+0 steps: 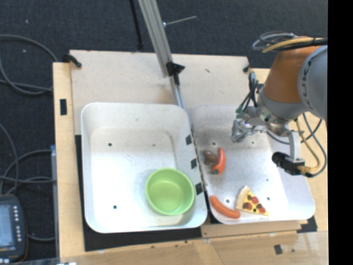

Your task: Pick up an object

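The gripper (241,131) is hovering over the right white plastic bin (287,195); whether it is spread I cannot tell. The nearest target, the small orange carrot-shaped toy (220,160), is lying just below-left, so lowering squarely across its width seems best.

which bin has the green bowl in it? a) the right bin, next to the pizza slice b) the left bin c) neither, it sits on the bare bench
b: the green bowl sits in the left bin, near its lower right corner, while the pizza slice lies across the divide in the right bin.
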Robot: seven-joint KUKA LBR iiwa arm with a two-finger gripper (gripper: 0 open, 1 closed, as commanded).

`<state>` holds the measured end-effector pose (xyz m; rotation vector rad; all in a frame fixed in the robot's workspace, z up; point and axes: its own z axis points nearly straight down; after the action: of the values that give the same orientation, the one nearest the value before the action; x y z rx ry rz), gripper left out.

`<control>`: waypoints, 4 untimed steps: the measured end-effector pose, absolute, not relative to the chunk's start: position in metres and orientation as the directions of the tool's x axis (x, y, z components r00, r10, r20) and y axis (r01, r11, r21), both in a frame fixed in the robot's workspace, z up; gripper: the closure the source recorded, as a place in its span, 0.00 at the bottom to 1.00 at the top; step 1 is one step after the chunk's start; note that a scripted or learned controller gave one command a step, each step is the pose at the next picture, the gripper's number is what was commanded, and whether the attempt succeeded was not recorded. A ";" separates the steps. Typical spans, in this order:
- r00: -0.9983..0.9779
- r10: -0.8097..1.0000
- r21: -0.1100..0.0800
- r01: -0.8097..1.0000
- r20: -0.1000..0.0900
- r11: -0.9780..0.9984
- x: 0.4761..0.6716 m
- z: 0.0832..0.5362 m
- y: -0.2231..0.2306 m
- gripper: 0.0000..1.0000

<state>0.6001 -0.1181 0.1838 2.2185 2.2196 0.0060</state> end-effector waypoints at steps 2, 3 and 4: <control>-0.004 1.000 0.007 1.000 -0.001 0.004 0.609 0.278 -0.127 1.00; -0.004 1.000 0.000 1.000 -0.001 0.004 0.594 0.270 -0.088 1.00; -0.007 1.000 0.001 1.000 0.001 0.007 0.586 0.275 -0.041 1.00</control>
<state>0.5861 -0.0414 0.2746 2.2140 2.2290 0.0024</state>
